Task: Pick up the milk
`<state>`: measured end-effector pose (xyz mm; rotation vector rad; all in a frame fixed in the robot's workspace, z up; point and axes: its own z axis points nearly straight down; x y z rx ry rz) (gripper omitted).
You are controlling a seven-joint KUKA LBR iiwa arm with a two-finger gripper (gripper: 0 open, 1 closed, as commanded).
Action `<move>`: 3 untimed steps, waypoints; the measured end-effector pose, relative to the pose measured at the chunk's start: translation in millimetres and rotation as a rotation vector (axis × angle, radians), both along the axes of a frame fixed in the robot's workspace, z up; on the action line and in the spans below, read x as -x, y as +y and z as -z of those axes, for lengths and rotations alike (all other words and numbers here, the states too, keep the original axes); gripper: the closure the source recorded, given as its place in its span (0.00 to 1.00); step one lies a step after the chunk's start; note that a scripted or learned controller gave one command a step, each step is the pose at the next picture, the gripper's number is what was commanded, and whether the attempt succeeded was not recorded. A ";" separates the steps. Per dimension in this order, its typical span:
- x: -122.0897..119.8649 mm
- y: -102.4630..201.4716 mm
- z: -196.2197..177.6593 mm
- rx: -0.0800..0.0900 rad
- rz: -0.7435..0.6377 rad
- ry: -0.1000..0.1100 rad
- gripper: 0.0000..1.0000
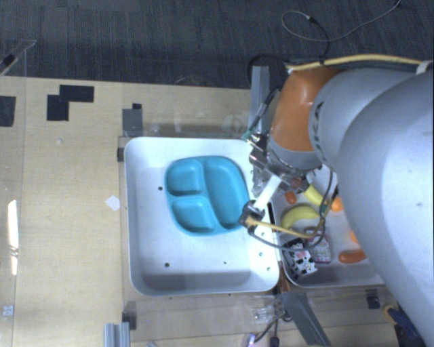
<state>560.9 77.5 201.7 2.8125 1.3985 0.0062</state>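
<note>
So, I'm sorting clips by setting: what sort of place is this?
Probably a robotics lab, not a kitchen: a grey-and-orange robot arm reaches over two shallow white bins on a wooden bench, with a loose cable on carpet behind.

Bright even light, soft shadow in left bin [190, 278], glare streak on bench [12, 230], slightly blurry

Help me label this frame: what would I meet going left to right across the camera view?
Left bin's rim → blue divided plate → yellow rounded thing → orange thing in the right bin. The arm overlaps the rest, so they stay unplaced.
</note>
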 end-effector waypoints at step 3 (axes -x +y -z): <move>72.8 82.4 -234.3 -0.005 0.564 -0.006 1.00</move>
